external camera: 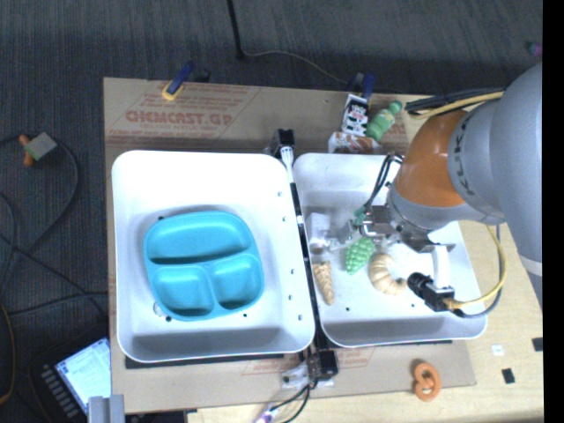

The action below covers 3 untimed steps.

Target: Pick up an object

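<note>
I am judging the green grape bunch light, stiff and knobbly, likely to slip unless pinched across its narrow middle; it is lying in the right bin, pale green and pebbled. A tan croissant is sitting just beside it, a ridged cone near. My gripper is hanging over the grapes; I cannot tell its state.

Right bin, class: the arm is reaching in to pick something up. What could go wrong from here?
1. The green grape bunch, croissant and cone-shaped toy lie close together in the right bin, so the gripper may nudge a neighbour or pinch two at once.
2. The arm's yellow cable loops low over the bin and might snag its wall.
</note>
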Tool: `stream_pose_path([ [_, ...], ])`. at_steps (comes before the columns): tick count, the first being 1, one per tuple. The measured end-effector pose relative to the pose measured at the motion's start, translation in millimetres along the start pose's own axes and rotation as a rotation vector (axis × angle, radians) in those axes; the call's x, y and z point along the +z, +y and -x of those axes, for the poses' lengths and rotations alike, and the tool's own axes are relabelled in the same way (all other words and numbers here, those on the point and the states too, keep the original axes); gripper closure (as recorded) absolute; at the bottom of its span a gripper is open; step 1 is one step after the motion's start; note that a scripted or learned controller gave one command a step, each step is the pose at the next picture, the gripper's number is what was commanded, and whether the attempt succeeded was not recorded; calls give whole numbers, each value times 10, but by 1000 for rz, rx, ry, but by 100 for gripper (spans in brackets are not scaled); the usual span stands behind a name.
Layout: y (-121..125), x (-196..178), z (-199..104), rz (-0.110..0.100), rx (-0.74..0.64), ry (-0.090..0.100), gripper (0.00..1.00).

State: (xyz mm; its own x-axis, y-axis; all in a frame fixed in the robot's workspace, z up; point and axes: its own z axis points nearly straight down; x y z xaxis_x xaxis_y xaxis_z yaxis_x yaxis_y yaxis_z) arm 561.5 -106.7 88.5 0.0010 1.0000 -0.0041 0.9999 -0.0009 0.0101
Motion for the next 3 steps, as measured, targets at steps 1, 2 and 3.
stream_pose_path([
  [1,9,-105,7,2,0,-1,100],
  [2,-537,-968,-760,-11,-3,5,100],
  [3,-331,-1214,-1327,-11,-2,4,100],
])
